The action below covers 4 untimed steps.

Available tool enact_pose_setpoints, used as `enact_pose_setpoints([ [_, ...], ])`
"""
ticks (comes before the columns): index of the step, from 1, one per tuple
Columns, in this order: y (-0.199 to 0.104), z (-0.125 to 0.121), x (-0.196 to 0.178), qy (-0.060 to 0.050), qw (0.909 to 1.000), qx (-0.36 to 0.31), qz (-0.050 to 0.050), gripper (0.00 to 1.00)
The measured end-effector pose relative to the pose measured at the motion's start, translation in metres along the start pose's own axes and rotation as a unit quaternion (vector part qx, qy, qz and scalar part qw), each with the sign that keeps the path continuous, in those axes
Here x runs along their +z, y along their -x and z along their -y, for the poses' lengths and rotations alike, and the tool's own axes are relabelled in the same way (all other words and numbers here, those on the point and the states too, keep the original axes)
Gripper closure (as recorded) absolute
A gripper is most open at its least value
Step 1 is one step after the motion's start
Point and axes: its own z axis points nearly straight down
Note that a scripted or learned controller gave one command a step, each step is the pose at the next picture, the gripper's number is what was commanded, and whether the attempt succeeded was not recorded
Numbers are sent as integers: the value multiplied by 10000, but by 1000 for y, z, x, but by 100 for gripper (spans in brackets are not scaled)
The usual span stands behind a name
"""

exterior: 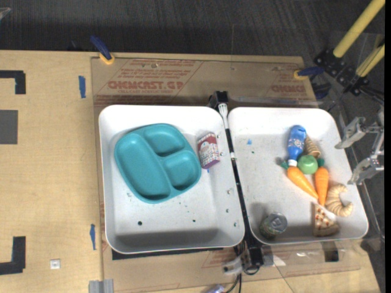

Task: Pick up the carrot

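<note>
Two orange carrots lie in the right bin (pixel 256 163), near its right side. One carrot (pixel 302 182) lies slanted, and the other carrot (pixel 321 186) points toward the front, touching it. A green round piece (pixel 308 165) sits at their upper ends. My gripper (pixel 350 159) hangs at the bin's right rim, to the right of the carrots and apart from them. Its two grey fingers (pixel 352 133) are spread open with nothing between them.
Crowding the carrots are a blue bottle (pixel 296 140), a croissant (pixel 339 201) and a pizza slice (pixel 324 219). A tin can (pixel 274 224) lies at the front. The left bin (pixel 159 231) holds a teal divided plate (pixel 157 161) and a small red-and-white can (pixel 208 149).
</note>
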Motion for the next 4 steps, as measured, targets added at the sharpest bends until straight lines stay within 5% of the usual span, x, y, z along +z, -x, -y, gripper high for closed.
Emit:
enact_pose_setpoints([
  [1, 21, 19, 143, -12, 9971, 758, 30, 0],
  [2, 27, 2, 185, -6, 9987, 501, 16, 0],
  [3, 31, 17, 193, 5, 9754, 2206, 14, 0],
  [4, 22, 11, 193, 56, 9145, 4046, 0, 0],
])
